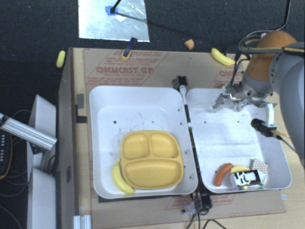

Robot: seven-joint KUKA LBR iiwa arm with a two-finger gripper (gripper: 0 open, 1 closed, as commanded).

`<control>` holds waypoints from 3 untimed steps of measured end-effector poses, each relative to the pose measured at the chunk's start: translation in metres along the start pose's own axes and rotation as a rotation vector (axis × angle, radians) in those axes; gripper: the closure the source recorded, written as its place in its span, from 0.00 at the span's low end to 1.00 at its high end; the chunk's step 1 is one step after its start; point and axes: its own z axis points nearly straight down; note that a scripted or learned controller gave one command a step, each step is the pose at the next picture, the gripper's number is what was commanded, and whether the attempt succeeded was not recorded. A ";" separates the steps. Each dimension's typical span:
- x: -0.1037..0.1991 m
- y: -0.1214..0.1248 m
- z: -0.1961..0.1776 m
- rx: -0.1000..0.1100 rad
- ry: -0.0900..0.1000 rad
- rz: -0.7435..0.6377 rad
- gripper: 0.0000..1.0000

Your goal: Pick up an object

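My gripper (228,105) hangs over the far part of the right bin (282,162), near its back wall. Its two grey fingers are spread open with nothing between them. The loose objects lie well away from it, in that bin's near right corner: a red-orange sausage (222,173), a small yellow piece (239,168), a black-and-white box (247,178) and a checkered item (259,165). In the left bin (133,109) a yellow divided plate (151,159) rests beside a banana (120,178).
The grey arm with its orange band (271,51) comes in over the right bin's far right corner, and a black cable end (261,126) hangs below it. Outside the bins lie a banana (222,57), an orange piece (189,44) and a yellow item (60,58).
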 end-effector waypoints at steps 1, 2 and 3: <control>0.000 0.002 -0.013 -0.006 -0.002 -0.004 1.00; 0.046 -0.070 -0.094 -0.004 0.000 0.001 1.00; 0.101 -0.101 -0.101 -0.001 0.001 0.001 1.00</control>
